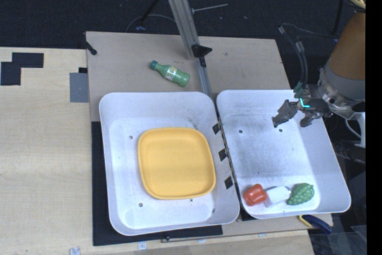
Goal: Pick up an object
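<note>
The gripper (295, 114) is seen spread open, nothing held, above bare floor in the right bin (335, 155) near its far right rim. A red pepper (255, 194), white block (277, 194) and green grapes (301, 193) are lined along the near wall.

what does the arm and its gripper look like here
The arm has an orange band over a grey wrist section. The gripper at its end is small, dark and angular, with a tiny teal-green light near its base. Thin dark cables loop along the arm above the wrist, and a pale ring sits at the top.
</note>
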### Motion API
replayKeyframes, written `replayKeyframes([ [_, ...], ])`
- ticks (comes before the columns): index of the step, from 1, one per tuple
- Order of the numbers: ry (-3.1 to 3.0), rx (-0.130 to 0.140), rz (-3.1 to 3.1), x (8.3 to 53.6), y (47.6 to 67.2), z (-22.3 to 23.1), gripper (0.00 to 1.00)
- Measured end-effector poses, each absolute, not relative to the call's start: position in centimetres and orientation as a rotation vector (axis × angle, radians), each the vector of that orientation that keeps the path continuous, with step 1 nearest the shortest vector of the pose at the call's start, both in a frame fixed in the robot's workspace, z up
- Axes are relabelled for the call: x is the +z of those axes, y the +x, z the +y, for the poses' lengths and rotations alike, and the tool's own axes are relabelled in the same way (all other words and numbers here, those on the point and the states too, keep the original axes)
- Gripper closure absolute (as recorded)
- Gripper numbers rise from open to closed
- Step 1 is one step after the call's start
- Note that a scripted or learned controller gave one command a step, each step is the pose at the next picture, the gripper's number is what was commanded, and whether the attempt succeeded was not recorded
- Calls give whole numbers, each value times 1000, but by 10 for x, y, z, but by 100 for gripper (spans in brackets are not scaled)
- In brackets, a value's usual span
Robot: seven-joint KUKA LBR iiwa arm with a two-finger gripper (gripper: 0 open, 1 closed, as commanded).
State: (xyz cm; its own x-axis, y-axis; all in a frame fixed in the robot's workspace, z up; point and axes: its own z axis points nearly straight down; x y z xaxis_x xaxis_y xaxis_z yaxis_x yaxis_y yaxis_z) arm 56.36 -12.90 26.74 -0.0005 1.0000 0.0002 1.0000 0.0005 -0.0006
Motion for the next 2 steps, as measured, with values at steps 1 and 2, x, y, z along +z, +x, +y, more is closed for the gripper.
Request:
replayKeyframes([
  [1,-2220,1,-2222,267,564,-129,0],
  [2,-2217,6,-2219,205,561,-132,0],
])
